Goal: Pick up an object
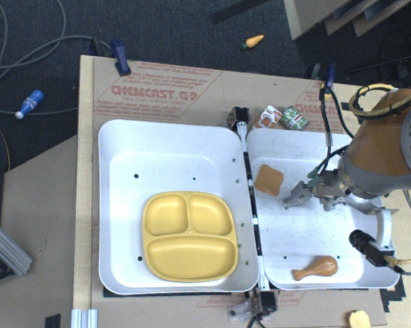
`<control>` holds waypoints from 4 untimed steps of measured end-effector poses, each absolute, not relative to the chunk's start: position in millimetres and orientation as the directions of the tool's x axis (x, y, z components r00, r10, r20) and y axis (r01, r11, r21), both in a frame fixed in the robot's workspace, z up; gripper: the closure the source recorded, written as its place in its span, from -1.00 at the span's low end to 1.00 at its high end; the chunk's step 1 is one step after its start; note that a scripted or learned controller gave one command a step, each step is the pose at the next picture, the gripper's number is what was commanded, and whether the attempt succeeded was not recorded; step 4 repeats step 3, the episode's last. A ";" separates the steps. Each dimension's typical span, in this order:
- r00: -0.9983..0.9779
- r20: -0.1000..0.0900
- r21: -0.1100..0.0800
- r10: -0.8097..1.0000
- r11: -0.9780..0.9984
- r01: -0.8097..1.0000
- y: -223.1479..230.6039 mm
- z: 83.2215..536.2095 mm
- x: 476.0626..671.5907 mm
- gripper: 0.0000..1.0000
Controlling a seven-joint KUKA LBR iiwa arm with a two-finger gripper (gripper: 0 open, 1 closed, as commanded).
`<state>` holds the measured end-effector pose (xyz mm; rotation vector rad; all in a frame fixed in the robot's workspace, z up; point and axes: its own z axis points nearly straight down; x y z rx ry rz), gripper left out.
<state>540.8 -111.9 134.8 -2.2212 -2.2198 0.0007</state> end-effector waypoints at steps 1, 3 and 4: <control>-0.003 -0.001 0.005 1.000 0.003 1.000 -100.7 82.6 616.3 -1.00; 0.003 0.002 -0.008 1.000 -0.003 1.000 -105.0 83.4 535.2 1.00; 0.003 0.002 -0.008 1.000 -0.003 1.000 -105.0 83.4 535.2 1.00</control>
